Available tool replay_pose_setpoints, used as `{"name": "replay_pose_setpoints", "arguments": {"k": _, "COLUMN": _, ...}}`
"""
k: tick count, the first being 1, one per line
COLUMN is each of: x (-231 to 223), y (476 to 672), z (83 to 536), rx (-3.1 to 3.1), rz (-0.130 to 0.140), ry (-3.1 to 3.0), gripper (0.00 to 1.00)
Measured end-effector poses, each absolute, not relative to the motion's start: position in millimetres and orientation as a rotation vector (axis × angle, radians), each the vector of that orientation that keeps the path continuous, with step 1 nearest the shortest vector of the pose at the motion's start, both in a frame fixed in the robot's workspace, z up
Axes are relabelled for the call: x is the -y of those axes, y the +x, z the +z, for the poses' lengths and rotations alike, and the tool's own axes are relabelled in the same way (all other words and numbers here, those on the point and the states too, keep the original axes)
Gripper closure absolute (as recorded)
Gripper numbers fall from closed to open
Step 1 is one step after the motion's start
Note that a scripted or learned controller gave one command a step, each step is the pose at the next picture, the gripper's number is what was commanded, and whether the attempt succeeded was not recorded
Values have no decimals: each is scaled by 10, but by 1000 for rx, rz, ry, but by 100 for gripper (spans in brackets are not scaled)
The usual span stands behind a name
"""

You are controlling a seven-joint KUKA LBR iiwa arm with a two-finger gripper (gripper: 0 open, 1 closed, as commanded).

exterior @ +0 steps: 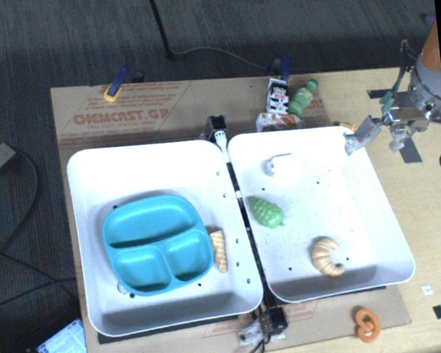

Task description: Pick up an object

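Gripper (pixel 379 131): over right bin's (pixel 383 216) far right corner, jaw state unclear. Croissant (pixel 327 255) and green toy (pixel 266 211) inside bin.

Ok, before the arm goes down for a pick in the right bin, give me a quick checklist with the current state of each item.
1. Targets in the right bin: green toy and croissant lie there. Ok.
2. Spacing: the two lie well apart, nothing stacked on either. Ok.
3. Green toy clearance: it sits close to the bin's left wall, tight for fingers. Not ok.
4. Gripper position: outside the bin, past its upper right corner, not over any target. Not ok.
5. Gripper load: nothing seen held. Ok.
6. Finger opening: cannot tell.
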State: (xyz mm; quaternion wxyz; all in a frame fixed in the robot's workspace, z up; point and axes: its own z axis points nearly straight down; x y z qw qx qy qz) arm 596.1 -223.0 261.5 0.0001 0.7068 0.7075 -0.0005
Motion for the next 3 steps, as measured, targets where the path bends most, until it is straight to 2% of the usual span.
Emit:
{"name": "replay_pose_setpoints", "arguments": {"k": 1, "x": 2230, "y": 5961, "z": 2615, "rx": -2222, "rz": -2, "ry": 2220, "gripper": 0}}
{"name": "replay_pose_setpoints", "arguments": {"k": 2, "x": 2088, "y": 5547, "z": 2287, "rx": -2221, "rz": -3, "ry": 2223, "gripper": 0}}
{"name": "replay_pose_setpoints", "arguments": {"k": 3, "x": 2236, "y": 5598, "z": 2387, "rx": -2222, "rz": -1, "ry": 2220, "gripper": 0}}
